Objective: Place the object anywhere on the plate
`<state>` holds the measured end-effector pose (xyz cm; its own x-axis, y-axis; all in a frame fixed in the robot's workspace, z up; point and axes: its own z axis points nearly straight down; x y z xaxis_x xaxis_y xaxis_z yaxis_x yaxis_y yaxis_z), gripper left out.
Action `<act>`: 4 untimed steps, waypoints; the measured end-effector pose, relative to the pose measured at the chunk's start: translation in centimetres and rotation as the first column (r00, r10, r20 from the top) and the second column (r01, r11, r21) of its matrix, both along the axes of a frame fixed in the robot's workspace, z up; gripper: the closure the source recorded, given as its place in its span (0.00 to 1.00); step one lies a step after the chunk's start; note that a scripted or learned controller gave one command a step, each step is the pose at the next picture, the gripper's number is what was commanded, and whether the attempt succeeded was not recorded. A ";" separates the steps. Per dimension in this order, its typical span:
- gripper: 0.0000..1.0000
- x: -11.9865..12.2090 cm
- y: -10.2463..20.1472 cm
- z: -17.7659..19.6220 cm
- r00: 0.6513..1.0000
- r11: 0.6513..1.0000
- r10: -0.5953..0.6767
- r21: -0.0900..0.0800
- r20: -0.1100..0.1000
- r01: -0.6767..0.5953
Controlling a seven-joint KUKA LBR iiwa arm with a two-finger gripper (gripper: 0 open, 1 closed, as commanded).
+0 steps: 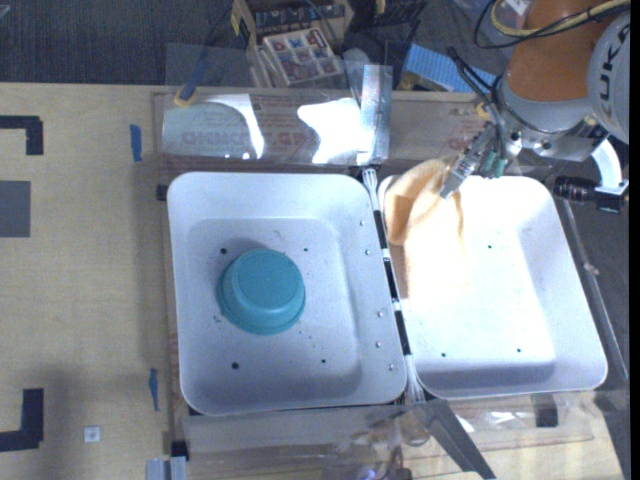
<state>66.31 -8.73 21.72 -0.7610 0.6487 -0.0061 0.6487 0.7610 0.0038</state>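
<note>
Teal and round, the plate is lying upside down near the middle of the left white bin, well apart from the arm. A pale orange cloth-like object is hanging from the end effector, pinched between its fingers above the far left corner of the right white bin. Both bins are sitting side by side on the bench.
</note>
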 end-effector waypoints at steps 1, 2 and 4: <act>1.00 0.2 0.0 0.9 1.000 1.000 0.000 0.000 0.001 0.000; 1.00 -0.2 5.5 1.8 0.921 0.921 0.390 0.000 -0.002 -0.390; 1.00 -2.7 15.0 1.6 0.762 0.762 0.647 0.000 -0.003 -0.647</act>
